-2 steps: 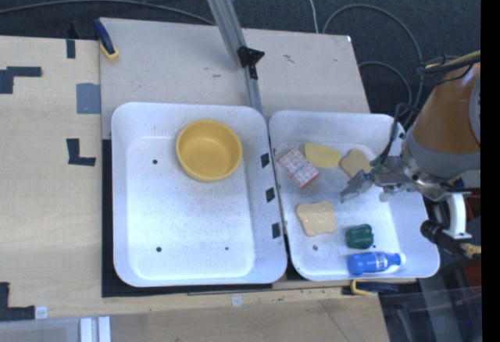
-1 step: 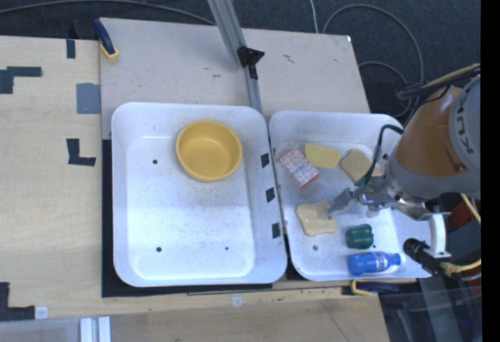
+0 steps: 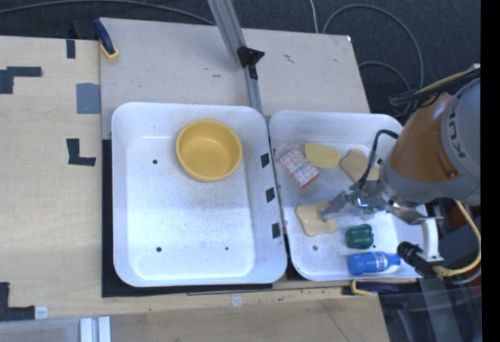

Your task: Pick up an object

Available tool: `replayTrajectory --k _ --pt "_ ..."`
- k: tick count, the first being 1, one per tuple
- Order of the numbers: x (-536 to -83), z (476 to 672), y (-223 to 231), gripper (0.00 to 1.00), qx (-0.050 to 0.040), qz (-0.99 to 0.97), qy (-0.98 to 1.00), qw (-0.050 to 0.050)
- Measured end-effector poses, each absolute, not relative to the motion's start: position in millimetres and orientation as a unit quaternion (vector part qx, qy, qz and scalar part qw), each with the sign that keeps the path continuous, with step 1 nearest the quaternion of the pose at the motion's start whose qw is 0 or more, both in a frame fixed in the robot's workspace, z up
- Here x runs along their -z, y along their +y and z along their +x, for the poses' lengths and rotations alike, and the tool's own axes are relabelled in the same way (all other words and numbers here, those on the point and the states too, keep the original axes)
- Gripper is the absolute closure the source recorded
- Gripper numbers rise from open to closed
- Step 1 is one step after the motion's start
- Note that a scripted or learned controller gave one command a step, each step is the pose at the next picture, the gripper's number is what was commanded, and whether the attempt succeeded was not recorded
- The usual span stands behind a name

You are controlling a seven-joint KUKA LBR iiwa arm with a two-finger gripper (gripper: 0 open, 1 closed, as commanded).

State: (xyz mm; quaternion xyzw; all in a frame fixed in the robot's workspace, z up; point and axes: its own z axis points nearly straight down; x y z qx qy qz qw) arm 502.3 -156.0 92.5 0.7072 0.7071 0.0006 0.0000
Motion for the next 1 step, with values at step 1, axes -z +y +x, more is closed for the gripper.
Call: replayTrajectory --k 1 --pt "-103.8 503.2 -155.5 1.0 -0.0013 0.707 0.708 0.001"
